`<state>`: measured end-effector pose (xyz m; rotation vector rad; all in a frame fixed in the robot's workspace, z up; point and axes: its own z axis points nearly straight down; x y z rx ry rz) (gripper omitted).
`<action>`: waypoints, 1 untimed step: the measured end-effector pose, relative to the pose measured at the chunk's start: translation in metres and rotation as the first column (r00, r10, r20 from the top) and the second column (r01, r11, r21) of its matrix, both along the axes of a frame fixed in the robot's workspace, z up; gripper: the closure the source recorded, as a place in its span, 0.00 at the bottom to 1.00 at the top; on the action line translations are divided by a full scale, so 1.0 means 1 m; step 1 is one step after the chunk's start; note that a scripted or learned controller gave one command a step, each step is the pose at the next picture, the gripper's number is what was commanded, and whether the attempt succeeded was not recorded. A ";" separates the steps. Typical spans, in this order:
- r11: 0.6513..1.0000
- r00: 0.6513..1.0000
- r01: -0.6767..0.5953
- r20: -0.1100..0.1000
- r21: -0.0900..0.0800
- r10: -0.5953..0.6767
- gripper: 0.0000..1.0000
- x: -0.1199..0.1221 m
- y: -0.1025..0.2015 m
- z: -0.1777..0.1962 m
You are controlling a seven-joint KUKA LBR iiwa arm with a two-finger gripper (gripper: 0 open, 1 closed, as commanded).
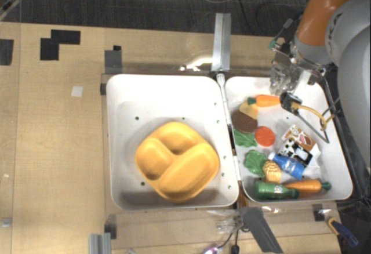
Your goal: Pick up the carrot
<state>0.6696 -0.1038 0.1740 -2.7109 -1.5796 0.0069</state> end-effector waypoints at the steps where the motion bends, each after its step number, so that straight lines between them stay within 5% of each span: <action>1: 1.000 1.000 -0.001 0.005 0.000 0.001 1.00 0.000 -0.018 0.040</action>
